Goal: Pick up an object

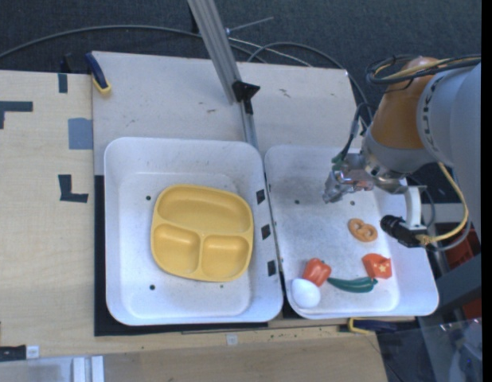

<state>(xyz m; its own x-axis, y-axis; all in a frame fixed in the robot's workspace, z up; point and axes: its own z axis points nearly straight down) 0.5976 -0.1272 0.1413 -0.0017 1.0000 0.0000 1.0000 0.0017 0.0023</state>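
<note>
The right bin (pixel 310 213) holds a brown pretzel (pixel 361 229), two red pepper pieces (pixel 316 270) (pixel 377 266), a green chili (pixel 353 284) and a white egg (pixel 305 294), all toward its near end. My gripper (pixel 335 191) hangs over the bin's far middle, up and to the left of the pretzel and apart from every item. Nothing shows between its fingers.
The left bin (pixel 123 213) carries a yellow divided plate (pixel 202 232). A slanted metal pole (pixel 218 42) rises behind the bins. Cables loop across the bench behind, and the grey arm (pixel 421 122) with its orange band fills the right side.
</note>
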